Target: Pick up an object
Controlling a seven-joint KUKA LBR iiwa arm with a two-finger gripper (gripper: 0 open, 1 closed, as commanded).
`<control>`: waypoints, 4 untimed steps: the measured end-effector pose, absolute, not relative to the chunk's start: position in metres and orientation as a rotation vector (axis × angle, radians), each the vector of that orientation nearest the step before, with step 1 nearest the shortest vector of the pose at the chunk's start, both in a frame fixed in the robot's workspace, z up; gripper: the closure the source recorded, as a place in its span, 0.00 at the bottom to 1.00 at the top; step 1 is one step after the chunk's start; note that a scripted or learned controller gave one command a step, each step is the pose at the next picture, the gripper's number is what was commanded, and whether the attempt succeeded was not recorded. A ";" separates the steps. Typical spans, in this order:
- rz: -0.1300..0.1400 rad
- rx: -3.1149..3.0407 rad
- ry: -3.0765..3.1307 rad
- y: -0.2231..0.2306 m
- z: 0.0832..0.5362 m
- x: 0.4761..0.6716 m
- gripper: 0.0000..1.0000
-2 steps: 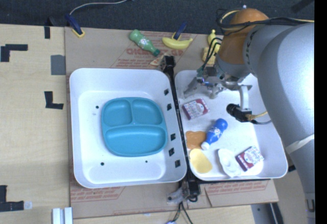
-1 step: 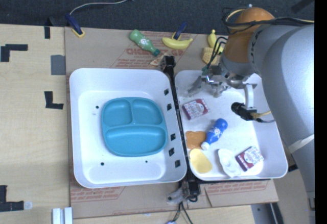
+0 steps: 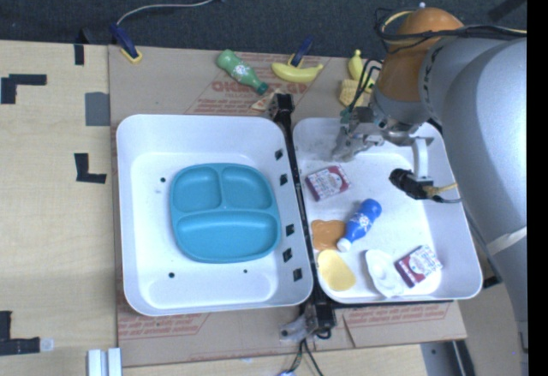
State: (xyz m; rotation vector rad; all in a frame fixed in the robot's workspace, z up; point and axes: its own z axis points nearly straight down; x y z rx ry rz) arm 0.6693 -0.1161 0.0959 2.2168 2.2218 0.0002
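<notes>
My gripper (image 3: 349, 146) hangs low over the back left part of the right bin (image 3: 454, 220), just behind a red and white packet (image 3: 327, 182). I see nothing held in it. Further forward in that bin lie a blue bottle with a white cap (image 3: 360, 223), an orange piece (image 3: 326, 233), a yellow piece (image 3: 336, 270), a white piece (image 3: 381, 271) and a second red and white packet (image 3: 418, 265). The grey arm covers the bin's right side.
The left bin (image 3: 137, 152) holds a blue divided plate (image 3: 226, 211). Behind the bins, on the cardboard, lie a green bottle (image 3: 241, 70), a banana (image 3: 296, 71) and a small yellow item (image 3: 355, 66). A black divider (image 3: 289, 169) runs between the bins.
</notes>
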 end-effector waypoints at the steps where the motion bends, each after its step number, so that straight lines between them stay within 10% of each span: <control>1: -0.001 2.217 2.222 -0.116 0.096 0.669 0.00; 3: -0.001 2.220 2.223 -0.107 0.095 0.668 0.00; 4: -0.001 2.220 2.225 -0.106 0.105 0.668 1.00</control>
